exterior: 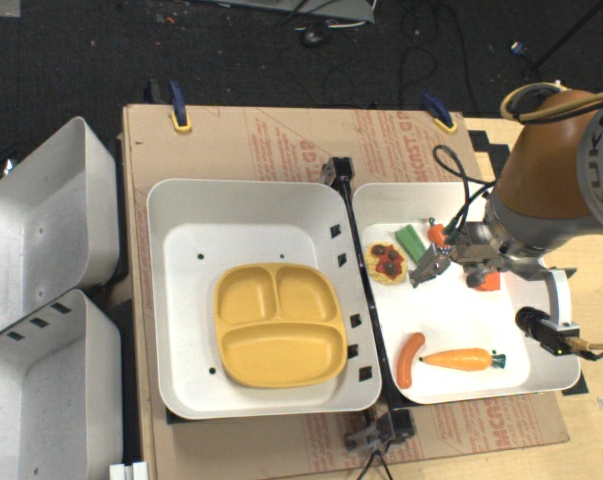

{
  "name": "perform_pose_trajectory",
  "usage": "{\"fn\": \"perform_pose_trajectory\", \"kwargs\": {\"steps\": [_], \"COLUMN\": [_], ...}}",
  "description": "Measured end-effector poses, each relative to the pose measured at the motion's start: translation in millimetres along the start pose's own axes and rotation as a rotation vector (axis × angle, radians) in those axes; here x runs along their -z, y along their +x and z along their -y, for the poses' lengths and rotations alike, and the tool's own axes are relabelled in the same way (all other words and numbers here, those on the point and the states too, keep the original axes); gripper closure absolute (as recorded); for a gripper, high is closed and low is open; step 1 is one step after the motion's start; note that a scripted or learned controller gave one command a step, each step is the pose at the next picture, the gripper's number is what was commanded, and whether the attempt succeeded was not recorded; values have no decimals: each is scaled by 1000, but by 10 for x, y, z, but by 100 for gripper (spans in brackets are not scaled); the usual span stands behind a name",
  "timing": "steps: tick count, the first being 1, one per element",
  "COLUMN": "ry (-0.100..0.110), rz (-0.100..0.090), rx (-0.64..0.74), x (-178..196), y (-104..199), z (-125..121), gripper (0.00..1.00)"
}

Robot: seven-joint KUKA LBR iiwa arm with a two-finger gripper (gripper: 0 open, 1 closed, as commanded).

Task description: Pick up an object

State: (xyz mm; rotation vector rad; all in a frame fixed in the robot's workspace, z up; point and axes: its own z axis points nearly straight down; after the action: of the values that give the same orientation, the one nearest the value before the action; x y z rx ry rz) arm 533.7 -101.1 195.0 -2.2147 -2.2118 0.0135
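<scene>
L bin (171, 218): holds one yellow divided tray (279, 324), three compartments, lying flat, roughly centred, slightly toward the near side. Black divider strip (361, 288) runs btwn the two bins. R bin (481, 388): small round pizza slice toy (386, 262) near its L wall, red spots on top. Just R of it a green block (413, 240), tilted, lying toward the far side. Small orange-red piece (437, 234) just beside the green block, partly hidden by the gripper body. Gripper (428, 268) sits low over the bin middle, pointing L toward the pizza slice toy, tips near it; can't tell whether tips touch it. Finger state: can't tell from this view, dark metal parts overlap. Nothing visibly btwn them. Red-orange block (486, 281) just R of the gripper, under the wrist. Near edge of R bin: red sausage toy (410, 358), curved, standing roughly front-to-back; carrot toy (463, 360) just beside it on the R, lying across, green end pointing R. Arm (551, 178) w/ orange band enters from R, above the bin's R side.
</scene>
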Motion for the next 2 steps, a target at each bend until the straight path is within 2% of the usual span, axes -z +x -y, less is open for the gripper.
{"fn": "perform_pose_trajectory", "kwargs": {"steps": [1,2], "ry": [-13,-9], "rz": [2,1], "rx": [2,1], "x": [69,-397], "y": [0,78], "z": [-30,-4], "gripper": [0,0]}}
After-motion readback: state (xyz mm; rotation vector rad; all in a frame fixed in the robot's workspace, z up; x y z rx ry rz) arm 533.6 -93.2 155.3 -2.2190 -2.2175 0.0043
